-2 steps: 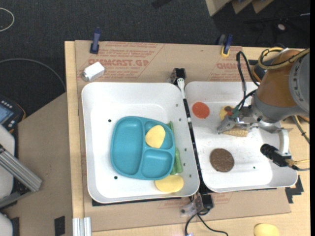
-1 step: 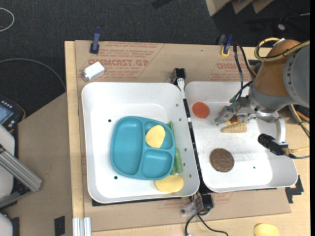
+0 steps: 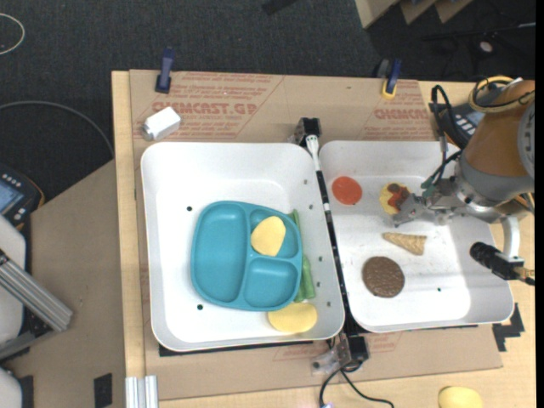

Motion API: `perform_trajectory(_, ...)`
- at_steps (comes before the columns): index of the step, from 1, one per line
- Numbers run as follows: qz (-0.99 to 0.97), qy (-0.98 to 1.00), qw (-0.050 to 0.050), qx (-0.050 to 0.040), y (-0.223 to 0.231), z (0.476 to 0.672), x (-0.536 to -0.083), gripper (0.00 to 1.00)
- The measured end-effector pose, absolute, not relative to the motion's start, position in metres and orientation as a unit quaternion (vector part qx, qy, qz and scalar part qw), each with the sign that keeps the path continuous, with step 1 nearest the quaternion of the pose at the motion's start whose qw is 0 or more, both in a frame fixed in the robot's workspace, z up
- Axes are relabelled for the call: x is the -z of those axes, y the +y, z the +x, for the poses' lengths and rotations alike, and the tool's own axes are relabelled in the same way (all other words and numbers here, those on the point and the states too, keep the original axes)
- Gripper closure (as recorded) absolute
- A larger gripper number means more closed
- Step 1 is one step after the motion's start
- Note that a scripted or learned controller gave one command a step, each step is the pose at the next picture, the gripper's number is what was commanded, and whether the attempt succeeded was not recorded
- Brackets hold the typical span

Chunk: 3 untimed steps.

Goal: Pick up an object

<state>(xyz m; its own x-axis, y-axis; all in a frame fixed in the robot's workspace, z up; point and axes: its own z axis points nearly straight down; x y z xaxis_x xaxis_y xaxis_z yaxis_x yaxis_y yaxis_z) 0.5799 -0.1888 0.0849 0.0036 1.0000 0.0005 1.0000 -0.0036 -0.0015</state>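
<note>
ok, two white bins side by side on the counter (image 3: 221, 109). the left bin (image 3: 170, 185) has one blue divided tray (image 3: 223, 262), long axis running roughly top-left to bottom-right, with one yellow round piece (image 3: 269, 236) lying in its upper right compartment. one green strip (image 3: 304, 270) lies along the tray's right edge. a second yellow piece (image 3: 293, 317) sits just below the tray's lower right corner, on the bin floor.

the right bin (image 3: 425, 308) holds four things: one orange-red disc (image 3: 346, 190) at upper left, one small red-and-yellow item (image 3: 393, 197) just right of it, one tan wedge (image 3: 406, 243) with long axis about horizontal and its narrow end pointing left, and one brown round disc (image 3: 383, 276) below the wedge.

the arm (image 3: 501, 155) comes in from the right. the pincer (image 3: 406, 211) is low over the right bin, between the red-and-yellow item and the tan wedge, near both. cannot tell how far apart it stands or whether it has hold of anything.
</note>
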Motion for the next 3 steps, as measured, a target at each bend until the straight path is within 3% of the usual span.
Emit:
perform_trajectory(1, -0.706, -0.709, -0.003, 0.0013, -0.165, 0.627, -0.085, 0.0)
perform_trajectory(2, -0.707, -0.707, -0.001, 0.0003, -0.167, 0.625, -0.085, 0.0)
perform_trajectory(3, -0.706, -0.708, -0.008, 0.0039, -0.168, 0.629, -0.102, 1.0)
